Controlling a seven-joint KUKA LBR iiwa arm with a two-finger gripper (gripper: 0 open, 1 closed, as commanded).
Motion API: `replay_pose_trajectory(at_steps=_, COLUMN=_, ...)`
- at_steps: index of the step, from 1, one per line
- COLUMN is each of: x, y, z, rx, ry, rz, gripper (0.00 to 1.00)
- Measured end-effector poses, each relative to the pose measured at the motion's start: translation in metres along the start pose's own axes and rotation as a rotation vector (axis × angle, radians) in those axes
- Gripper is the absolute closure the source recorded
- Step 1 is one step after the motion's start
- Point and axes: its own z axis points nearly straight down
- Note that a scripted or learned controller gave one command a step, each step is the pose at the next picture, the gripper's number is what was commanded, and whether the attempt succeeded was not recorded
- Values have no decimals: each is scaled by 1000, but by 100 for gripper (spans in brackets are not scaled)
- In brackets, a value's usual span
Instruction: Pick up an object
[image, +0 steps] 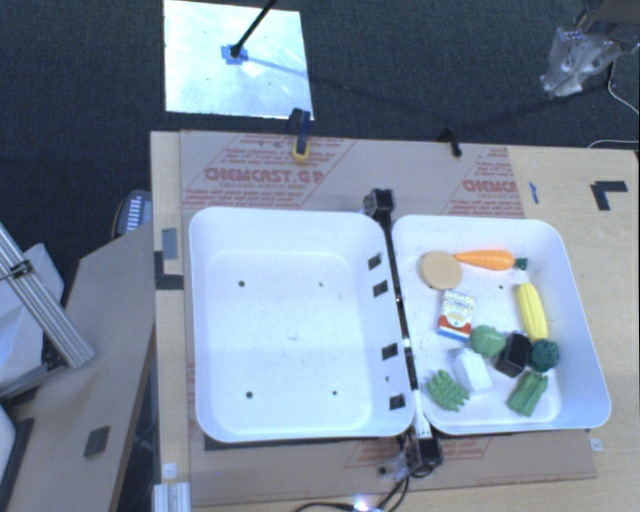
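Note:
The right bin (575, 300) holds several small toy foods. A tan disc (440, 270) and an orange carrot (485, 260) lie at its far side. A yellow corn cob (530, 311) lies along the right wall. Near the middle stands a small printed carton (456, 315). Clustered toward the front are a green round piece (487, 340), a black cube (515, 353), a dark green broccoli (545, 354), a white block (472, 371), a green leafy piece (447, 390) and a green cucumber (527, 393). My gripper (573, 58) hangs at the top right, well beyond the bench's far edge and away from both bins.
The left bin (290, 320) sits beside the right one, joined by a black-clipped divider (395, 310). A yellow and blue clamp (299, 135) stands on the board's far edge. A shiny square plate (237, 58) lies on the dark floor behind.

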Motion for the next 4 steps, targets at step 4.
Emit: replay_pose_trajectory(at_steps=4, x=35, y=0, z=72, rx=2, ry=1, rz=0, gripper=100)
